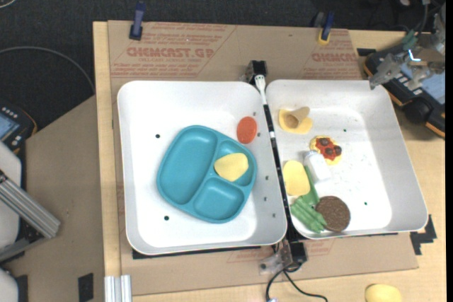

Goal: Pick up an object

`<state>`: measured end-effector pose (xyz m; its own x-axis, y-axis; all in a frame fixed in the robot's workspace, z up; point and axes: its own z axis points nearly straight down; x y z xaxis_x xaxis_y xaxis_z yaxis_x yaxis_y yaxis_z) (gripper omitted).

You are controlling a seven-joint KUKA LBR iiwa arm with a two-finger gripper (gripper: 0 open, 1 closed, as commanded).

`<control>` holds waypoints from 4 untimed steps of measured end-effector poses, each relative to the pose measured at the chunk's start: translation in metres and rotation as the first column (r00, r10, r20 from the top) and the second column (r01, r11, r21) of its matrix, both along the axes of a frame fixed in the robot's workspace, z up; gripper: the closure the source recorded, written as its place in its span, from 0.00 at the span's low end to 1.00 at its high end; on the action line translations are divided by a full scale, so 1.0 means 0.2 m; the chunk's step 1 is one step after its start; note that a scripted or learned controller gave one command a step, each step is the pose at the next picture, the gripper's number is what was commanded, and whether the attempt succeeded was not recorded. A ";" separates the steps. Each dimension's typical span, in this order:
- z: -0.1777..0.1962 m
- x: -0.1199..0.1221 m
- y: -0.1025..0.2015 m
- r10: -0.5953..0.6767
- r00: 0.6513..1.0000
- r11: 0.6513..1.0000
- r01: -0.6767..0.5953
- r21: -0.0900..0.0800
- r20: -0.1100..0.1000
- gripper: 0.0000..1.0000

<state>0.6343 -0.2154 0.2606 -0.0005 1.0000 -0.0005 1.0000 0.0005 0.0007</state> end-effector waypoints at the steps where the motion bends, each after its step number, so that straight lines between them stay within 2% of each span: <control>1: -0.40 -0.28 0.45 0.006 1.000 1.000 -0.006 0.008 -0.013 0.00; 2: -0.42 -0.50 0.52 -0.001 1.000 1.000 0.001 0.003 -0.007 0.00; 3: -0.37 -0.48 0.51 -0.001 1.000 1.000 0.001 0.001 0.001 1.00; 4: -0.04 -0.75 1.19 0.015 1.000 1.000 -0.015 0.007 0.004 1.00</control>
